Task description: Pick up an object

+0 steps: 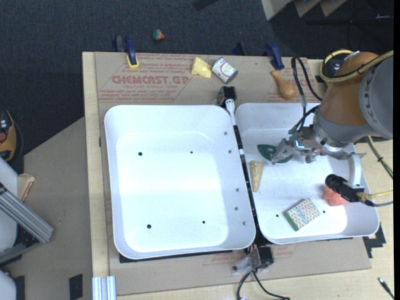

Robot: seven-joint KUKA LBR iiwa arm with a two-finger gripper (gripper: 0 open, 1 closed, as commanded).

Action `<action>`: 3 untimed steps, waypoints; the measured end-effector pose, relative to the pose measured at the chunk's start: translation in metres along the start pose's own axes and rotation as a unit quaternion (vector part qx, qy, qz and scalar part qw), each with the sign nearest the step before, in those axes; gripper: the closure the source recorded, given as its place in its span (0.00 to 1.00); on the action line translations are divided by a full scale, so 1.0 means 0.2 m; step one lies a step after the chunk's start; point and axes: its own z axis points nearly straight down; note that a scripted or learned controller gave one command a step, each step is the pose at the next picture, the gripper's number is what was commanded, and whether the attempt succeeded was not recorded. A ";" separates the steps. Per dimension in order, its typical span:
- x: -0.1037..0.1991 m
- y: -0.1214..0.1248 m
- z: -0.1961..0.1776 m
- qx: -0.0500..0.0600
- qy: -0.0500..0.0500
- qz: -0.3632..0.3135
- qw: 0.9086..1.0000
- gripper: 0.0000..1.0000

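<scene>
Two bins side by side on desk (94, 186). Right bin (275, 227): cone (256, 175) at left edge, patterned block (303, 213) lower centre, gripper (279, 155) upper centre.

dark blue carpet (56, 36), wooden bench (94, 142)

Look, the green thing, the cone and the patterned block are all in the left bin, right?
Not the left bin. The camera view shows the green thing, the cone and the patterned block all in the right bin.

One fixed camera looks down aslant on both bins (172, 114)
</scene>
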 end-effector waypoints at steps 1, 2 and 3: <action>0.04 0.34 0.05 -0.006 -0.001 -0.003 1.000 0.00; 0.04 0.33 0.00 -0.006 -0.001 -0.002 1.000 1.00; -0.22 0.40 -0.97 -0.013 -0.004 0.000 1.000 1.00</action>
